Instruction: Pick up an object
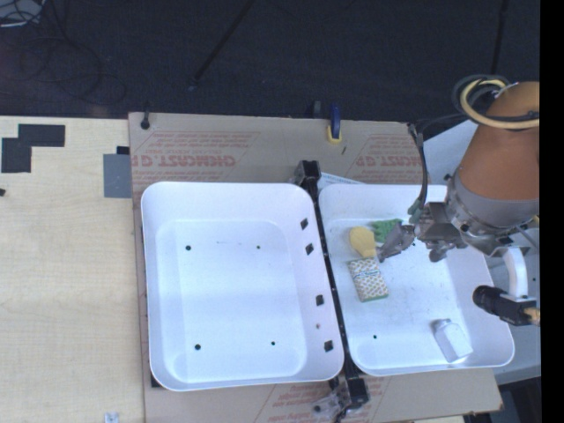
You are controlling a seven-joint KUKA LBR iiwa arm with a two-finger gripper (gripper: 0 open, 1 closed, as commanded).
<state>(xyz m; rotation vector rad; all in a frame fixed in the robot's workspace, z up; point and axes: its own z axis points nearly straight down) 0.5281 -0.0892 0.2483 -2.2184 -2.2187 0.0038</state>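
The right bin holds a yellow lump, a green item just right of it, a patterned rectangular pad below them, and a pale grey-white cylinder near the front right corner. My gripper reaches in from the right and hovers beside the yellow lump and green item, just to their right. I cannot make out anything held in it.
The left bin sits beside the right one, with a black clip-studded divider between them. Both rest on a cardboard sheet. The arm's orange-banded body overhangs the right bin's far right side.
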